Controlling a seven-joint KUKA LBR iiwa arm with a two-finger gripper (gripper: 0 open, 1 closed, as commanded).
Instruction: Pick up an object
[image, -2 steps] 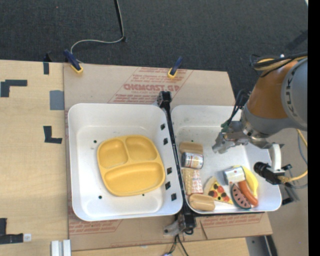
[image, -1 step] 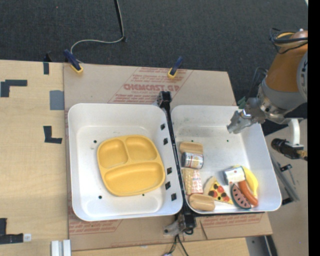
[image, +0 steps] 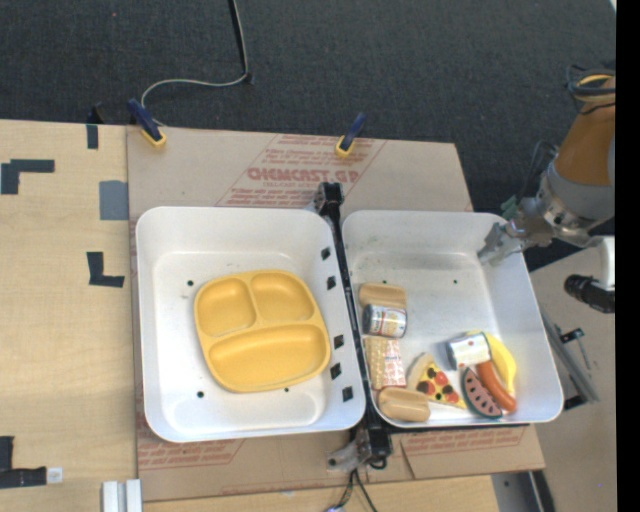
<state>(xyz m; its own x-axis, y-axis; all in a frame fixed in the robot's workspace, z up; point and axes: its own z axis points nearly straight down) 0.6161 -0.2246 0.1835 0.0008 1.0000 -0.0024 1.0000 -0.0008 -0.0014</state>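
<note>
Two white bins side by side on the bench, and here's the count. The left bin (image: 160, 330) carries one thing only: a yellow divided plate (image: 262, 330), three compartments, lying flat near its middle. The right bin (image: 520, 300) has the crowd, all gathered from 6 to 9 o'clock of its floor. Down the left wall runs a column: a tan bread piece (image: 383, 296) at top, a small metal can (image: 385, 321) on its side just below, a waffle-like cracker (image: 385, 361) under that, and a bun-shaped piece (image: 403, 404) at the bottom. To the right, a pizza slice (image: 436, 383), a watermelon wedge (image: 483, 396), a sausage (image: 496, 385), a banana (image: 503, 362), one of each, packed close, plus a small white box (image: 468, 350); its label is too small to read.

The gripper (image: 497, 243) sits at the bin's 2 o'clock corner, over the rim, well apart from the toys. Whether its fingers are apart or together, I can't tell from here; nothing is visibly between them.

Red print on the cardboard (image: 290, 175) under the bins reads "CHEMCAST GP". Two yellow-and-blue clamps (image: 148, 122) pin its far edge.
</note>
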